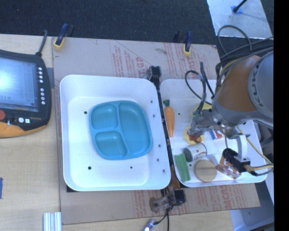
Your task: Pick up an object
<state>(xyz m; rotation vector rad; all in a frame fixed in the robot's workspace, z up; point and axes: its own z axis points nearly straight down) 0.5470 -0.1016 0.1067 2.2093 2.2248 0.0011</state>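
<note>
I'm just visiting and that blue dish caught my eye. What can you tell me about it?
The blue plate looks like smooth light-blue plastic, a rounded rectangle split into three compartments, two at the far side and one nearer the camera. It lies flat, slightly turned, near the middle of the left white bin, resting on the bin's floor and apart from its walls.

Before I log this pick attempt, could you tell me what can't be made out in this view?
- Gripper: fingers hidden under the arm's wrist, so any grasp is undecided.
- Yellow and red items beneath it: partly covered by the gripper, too small to identify.
- Right bin: its right part is covered by the arm.
</note>
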